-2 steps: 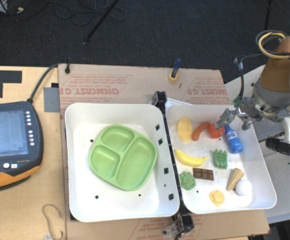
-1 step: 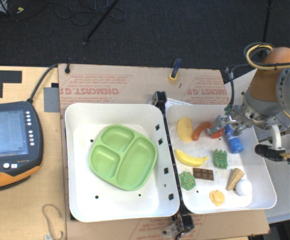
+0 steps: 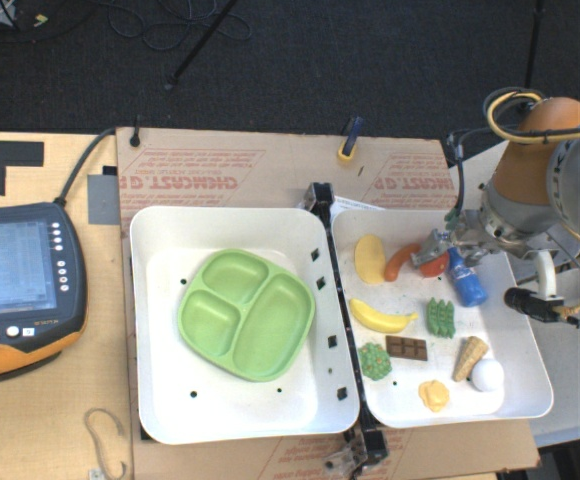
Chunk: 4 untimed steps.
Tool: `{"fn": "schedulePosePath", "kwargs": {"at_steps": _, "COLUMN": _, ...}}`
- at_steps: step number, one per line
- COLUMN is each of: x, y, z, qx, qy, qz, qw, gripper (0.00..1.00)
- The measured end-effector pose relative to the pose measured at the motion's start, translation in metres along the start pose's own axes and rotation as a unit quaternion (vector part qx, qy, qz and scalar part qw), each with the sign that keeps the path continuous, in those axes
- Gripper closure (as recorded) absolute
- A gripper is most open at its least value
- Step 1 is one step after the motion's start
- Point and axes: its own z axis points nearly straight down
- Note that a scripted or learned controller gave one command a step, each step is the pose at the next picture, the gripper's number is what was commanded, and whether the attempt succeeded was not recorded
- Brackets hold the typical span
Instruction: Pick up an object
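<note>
Lying aslant, blue bottle [image 3: 467, 281], neck up-left, hand [image 3: 442, 251] near

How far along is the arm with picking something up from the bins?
Done: the gripper has reached into the right bin, beside the red sausage-shaped toy and the blue object.
In hand: nothing shows between its fingers, so no grasp is confirmed.
Left: closing on one item and lifting it. The banana, chocolate bar and ice cream cone lie in the bin.
</note>
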Motion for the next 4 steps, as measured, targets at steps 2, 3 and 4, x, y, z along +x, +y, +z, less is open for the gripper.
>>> {"fn": "schedulePosePath", "kwargs": {"at_steps": 2, "x": -0.003, "y": -0.001, "z": -0.066, "qx": 0.007, "qy": 0.002, "qz": 0.003, "qw": 1.0000, "gripper": 1.00}}
{"fn": "schedulePosePath", "kwargs": {"at_steps": 3, "x": -0.005, "y": 0.000, "z": -0.112, "qx": 0.007, "qy": 0.002, "qz": 0.002, "qw": 1.0000, "gripper": 1.00}}
{"fn": "schedulePosePath", "kwargs": {"at_steps": 4, "x": 0.044, "y": -0.012, "z": -0.118, "qx": 0.009, "qy": 0.003, "qz": 0.002, "qw": 1.0000, "gripper": 1.00}}
